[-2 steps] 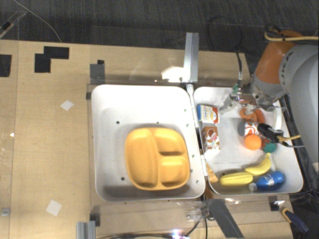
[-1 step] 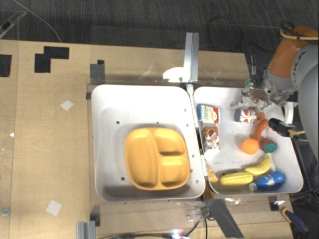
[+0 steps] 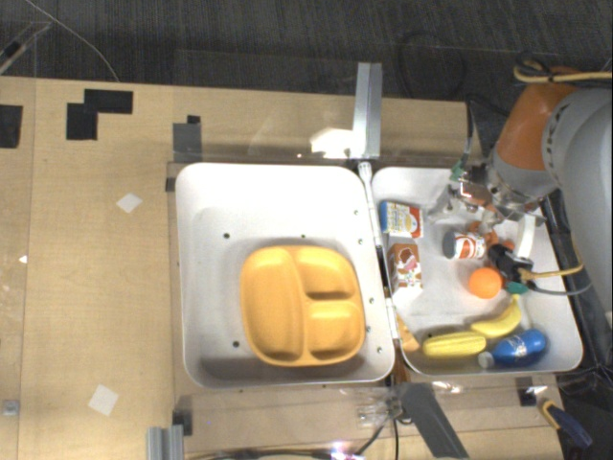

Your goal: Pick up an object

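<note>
Objects for picking lie in the right bin point(image 3: 573, 345): orange ball point(image 3: 486, 283), banana point(image 3: 501, 320), yellow piece point(image 3: 454, 344), blue item point(image 3: 518, 348), red-and-white can point(image 3: 465, 247), two packets point(image 3: 400, 221). Left bin point(image 3: 206, 218) holds a yellow divided tray point(image 3: 301, 305). Both sit on a tan bench point(image 3: 86, 286) over dark carpet. Arm enters upper right; gripper point(image 3: 476, 207) hangs above the can, its state unclear, partly hidden by wrist hardware.

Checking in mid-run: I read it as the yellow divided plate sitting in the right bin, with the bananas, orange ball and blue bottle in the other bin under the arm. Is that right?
Not quite. The camera view shows the yellow divided plate in the left bin, not the right one. The rest holds: the bananas, orange ball and blue bottle lie in the right bin, where the arm reaches in.
</note>
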You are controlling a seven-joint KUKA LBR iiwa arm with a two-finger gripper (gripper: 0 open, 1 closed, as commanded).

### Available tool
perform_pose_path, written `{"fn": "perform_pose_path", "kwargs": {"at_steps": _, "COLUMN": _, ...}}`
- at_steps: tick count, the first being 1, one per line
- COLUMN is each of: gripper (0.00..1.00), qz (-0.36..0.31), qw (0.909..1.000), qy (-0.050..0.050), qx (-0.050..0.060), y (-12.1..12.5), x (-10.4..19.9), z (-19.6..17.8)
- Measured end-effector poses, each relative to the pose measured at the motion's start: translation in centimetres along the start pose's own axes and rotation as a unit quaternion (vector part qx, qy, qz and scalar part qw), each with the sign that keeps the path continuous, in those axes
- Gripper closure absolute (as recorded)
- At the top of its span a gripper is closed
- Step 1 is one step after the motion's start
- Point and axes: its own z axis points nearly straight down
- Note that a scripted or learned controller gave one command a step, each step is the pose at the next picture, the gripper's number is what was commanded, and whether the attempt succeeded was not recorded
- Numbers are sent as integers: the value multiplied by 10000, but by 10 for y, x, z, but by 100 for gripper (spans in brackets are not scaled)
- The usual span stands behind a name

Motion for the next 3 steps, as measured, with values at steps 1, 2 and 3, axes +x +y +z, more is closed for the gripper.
{"fn": "perform_pose_path", "kwargs": {"at_steps": 1, "gripper": 0, "qz": 568, "qw": 9984, "qy": -6, "qx": 10, "y": 30, "x": -26, "z": 2}}
{"fn": "perform_pose_path", "kwargs": {"at_steps": 2, "gripper": 0, "qz": 863, "qw": 9963, "qy": 6, "qx": -1, "y": 10, "x": 44, "z": 0}}
{"fn": "perform_pose_path", "kwargs": {"at_steps": 3, "gripper": 100, "qz": 836, "qw": 9965, "qy": -5, "qx": -50, "y": 13, "x": 43, "z": -15}}
